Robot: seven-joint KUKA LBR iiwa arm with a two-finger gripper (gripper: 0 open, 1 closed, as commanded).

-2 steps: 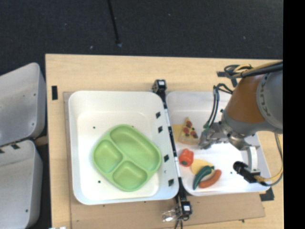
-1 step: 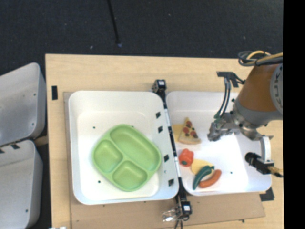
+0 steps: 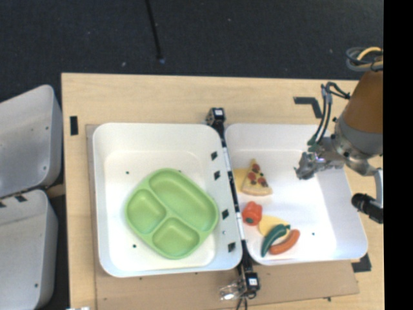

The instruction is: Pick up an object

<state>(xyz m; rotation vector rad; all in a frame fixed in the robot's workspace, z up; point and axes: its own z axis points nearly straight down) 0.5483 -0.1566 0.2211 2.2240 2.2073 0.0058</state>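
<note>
**Toy food in the right bin, nothing gripped yet**

Far left: a green divided plate (image 3: 171, 213), lying flat in the left bin (image 3: 110, 154), broad and shallow, awkward for two fingers except at the rim. Across the divider, in the right bin (image 3: 335, 237): a pizza slice (image 3: 255, 179) near the upper left, flat and thin, probably rigid plastic, light, best pinched across its narrow width. Below it, a red pepper-like piece (image 3: 252, 212), rounded and likely slippery. Lower still, a tight cluster: a yellow piece (image 3: 273, 224), a green chili (image 3: 275, 237) and a reddish sausage (image 3: 288, 241), touching or overlapping, all seemingly light and stiff; best taken across the short axis, though crowding risks nudging neighbours. Further right, the gripper (image 3: 308, 166), hanging over bare bin floor, well apart from every toy. Holding nothing; spread of the pincer too blurred to tell.
</note>
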